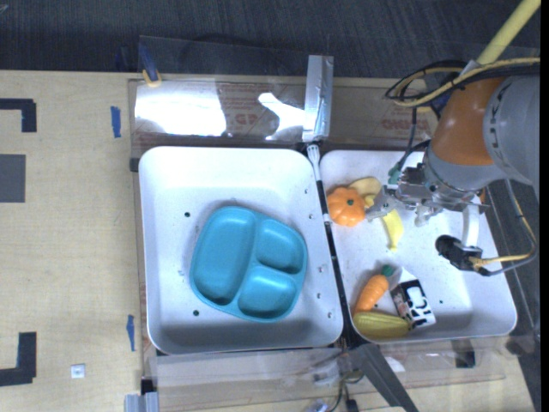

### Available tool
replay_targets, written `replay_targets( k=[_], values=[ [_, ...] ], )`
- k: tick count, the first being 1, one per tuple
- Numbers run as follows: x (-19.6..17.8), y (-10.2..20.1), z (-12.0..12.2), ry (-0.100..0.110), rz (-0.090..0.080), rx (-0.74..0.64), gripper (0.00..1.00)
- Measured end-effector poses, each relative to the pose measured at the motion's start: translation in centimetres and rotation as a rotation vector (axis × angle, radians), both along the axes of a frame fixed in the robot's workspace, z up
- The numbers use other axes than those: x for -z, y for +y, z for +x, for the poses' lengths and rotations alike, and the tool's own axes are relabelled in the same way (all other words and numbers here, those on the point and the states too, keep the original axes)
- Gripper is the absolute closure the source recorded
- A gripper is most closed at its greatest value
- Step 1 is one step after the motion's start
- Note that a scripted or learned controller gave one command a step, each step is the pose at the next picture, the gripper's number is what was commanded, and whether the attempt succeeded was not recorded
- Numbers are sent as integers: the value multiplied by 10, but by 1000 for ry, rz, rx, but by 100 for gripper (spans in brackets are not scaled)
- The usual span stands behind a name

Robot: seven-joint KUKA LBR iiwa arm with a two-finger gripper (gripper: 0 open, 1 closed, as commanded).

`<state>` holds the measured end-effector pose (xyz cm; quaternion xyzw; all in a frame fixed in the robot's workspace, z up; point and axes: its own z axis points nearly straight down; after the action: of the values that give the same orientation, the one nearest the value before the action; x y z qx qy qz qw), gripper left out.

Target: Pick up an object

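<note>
Two-finger gripper [403, 202] on grey arm with orange band [467, 136], hanging over right shallow white bin [489, 303]; finger spread and any hold impossible to tell. Just left of gripper: small orange plastic pumpkin [346, 206] and slim yellow banana-shaped toy [392, 229]. Farther toward bin's near edge: orange toy carrot [372, 292], black-and-white block [413, 303], yellow-green oblong toy [382, 324].

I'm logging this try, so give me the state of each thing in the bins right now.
blue divided plate: flat in left bin
small pumpkin: upright, right bin
carrot: lying on its side
yellow banana: lying at near wall
black-and-white block: lying beside carrot
gripper: low over right bin
</note>
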<state>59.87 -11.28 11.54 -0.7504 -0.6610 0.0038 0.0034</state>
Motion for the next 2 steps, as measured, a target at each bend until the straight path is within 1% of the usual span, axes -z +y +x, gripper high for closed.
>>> replay_targets(
  k=[1,2],
  values=[
    [29,-27,-7,-11,1,-54,0],
    [17,-27,-5,-17,-1,-53,100]
  ],
)
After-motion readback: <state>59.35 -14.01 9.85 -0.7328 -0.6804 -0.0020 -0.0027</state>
